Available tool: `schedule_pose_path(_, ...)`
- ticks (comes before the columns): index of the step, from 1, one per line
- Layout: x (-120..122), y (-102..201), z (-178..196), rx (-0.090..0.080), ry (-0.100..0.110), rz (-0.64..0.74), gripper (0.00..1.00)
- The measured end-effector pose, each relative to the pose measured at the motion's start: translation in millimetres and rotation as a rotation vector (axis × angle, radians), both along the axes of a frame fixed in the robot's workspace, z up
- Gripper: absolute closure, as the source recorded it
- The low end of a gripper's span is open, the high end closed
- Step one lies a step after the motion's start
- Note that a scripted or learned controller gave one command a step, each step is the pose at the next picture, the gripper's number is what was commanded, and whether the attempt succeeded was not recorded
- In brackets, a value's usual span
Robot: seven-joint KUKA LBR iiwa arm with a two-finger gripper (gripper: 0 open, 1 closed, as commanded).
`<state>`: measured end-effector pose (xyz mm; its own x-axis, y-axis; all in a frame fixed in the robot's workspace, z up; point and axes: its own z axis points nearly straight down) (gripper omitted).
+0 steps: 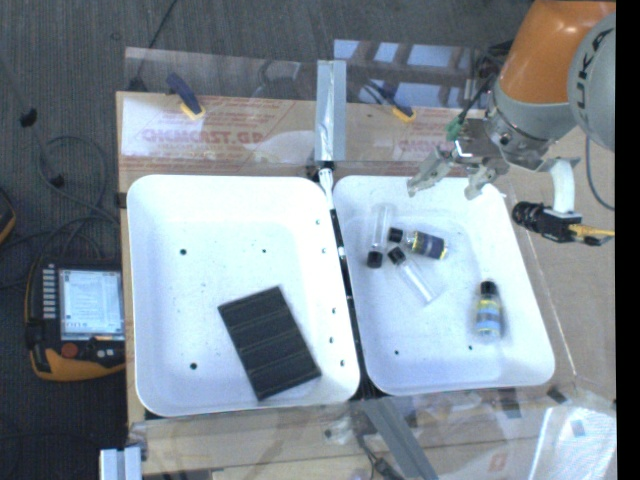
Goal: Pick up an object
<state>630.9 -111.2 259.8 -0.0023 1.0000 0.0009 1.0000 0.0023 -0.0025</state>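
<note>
**Arm poised over the right bin, fingers spread and empty**

The bench [200, 133] carries two shallow white bins side by side. The left bin [160, 268] holds a dark ribbed rectangular pad [268, 342], lying flat and turned at a slant in the near right part of the bin. The right bin [520, 348] holds several small things. The KUKA arm [555, 53], orange-banded above the wrist, comes in from the right and ends over the far edge of the right bin. Its gripper [455, 180] hangs there with both fingers splayed apart and nothing between them.

Below the gripper, a clear tube with a black cap [378, 236] lies near the bin's far left. Just beside it lies a small brown bottle with a yellow label [424, 244]. A second clear tube [412, 276], also black-capped, slants away beneath that. Well apart, near the right wall, rests a small dropper-type bottle [487, 310], possibly with blue liquid; the view is too coarse to be sure.
</note>
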Motion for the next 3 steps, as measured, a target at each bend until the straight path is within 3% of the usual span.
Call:
schedule_pose_path(1, -48.5, -6.9, -166.7, 0.001, -0.001, 0.132, 0.00)
schedule_pose_path(2, -48.4, -6.3, -157.7, 0.002, -0.001, 0.131, 1.00)
schedule_pose_path(3, -1.7, 28.4, -76.5, -0.003, -0.001, -0.070, 1.00)
